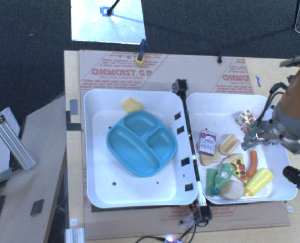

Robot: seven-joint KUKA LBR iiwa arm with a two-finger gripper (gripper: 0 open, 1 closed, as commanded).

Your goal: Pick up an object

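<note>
Camera view has the gripper (251, 135) low over the right bin (211, 105), and whether it is released or clenched I cannot tell. An orange sausage (253, 164) lies just below it, long axis roughly upright in the picture.

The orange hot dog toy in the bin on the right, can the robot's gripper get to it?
Probably yes. The orange hot dog toy lies uncovered on top of the pile in the right white bin, and the gripper hovers close above it. The yellow bottle beside it might crowd the fingers.
</note>
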